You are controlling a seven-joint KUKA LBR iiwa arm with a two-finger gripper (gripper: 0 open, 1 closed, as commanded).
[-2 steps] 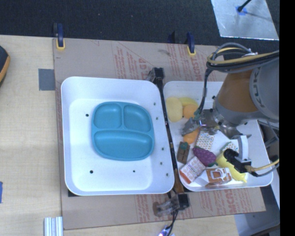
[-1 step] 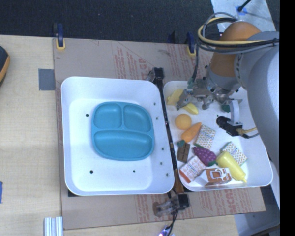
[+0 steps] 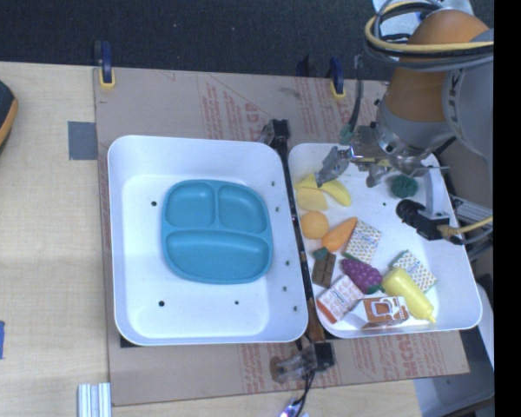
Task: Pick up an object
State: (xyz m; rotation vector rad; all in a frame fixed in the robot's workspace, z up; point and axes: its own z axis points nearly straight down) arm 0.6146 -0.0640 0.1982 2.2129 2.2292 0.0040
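Reaching in from the right, the gripper hangs over the back part of the right bin, just above the banana; whether its fingers are spread or closed I cannot tell. Toy foods lie in this bin, among them a carrot and grapes. In the left bin lies a blue divided plate.

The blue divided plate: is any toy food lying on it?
No: the blue divided plate lies bare in the left bin.
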